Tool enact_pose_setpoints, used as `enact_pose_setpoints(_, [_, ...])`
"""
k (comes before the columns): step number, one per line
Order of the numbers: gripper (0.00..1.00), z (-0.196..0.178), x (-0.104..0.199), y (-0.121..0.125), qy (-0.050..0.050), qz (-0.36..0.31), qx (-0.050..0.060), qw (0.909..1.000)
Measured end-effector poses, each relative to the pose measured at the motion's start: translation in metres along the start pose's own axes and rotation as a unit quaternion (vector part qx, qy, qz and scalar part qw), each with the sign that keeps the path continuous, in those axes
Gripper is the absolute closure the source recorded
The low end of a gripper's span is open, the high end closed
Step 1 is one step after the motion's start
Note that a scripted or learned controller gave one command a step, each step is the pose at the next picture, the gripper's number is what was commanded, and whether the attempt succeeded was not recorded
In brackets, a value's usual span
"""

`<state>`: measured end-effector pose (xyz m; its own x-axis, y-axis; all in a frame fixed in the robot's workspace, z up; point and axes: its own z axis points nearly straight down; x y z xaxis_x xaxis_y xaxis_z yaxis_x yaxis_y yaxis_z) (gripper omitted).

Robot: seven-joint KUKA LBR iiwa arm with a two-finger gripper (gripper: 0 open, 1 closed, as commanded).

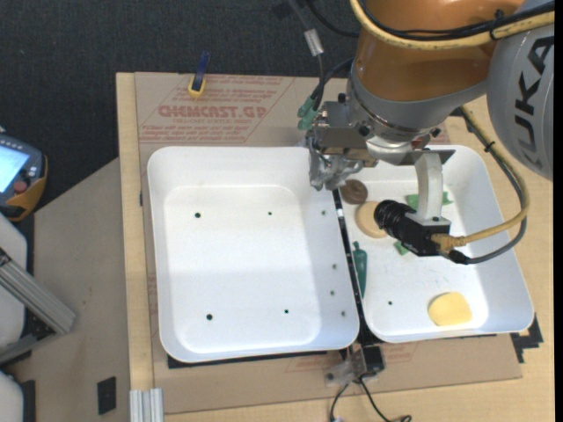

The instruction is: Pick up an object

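Objects to choose from lie in my right bin (493,310), the yellow disc (449,309) near its front corner looking light, smooth and firm, best pinched across its edges, the small brown disc (354,192) just beside my gripper (327,176), whose opening I cannot tell.

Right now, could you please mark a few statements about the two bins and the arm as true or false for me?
1. A round pale-yellow piece lies in the right white bin. True.
2. The yellow piece sits in the left white bin. False: it is in the right bin.
3. A thin green stick-like object lies near the divide between the bins. True.
4. The grey and orange arm hangs over the left bin's far-left corner. False: it is above the right bin's upper left part.
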<state>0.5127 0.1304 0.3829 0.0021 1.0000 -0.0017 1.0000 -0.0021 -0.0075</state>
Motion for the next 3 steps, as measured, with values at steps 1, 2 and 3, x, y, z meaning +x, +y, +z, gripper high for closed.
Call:
enact_pose_setpoints(1, [1.00, 0.055, -0.018, -0.035, 0.000, 0.000, 0.001, 1.0000])
enact_pose_setpoints(2, [1.00, -0.081, -0.108, -0.033, 0.001, 0.004, -0.013, 0.9999])
enact_pose_setpoints(3, [1.00, 0.067, -0.110, -0.034, 0.000, 0.000, 0.004, 1.0000])
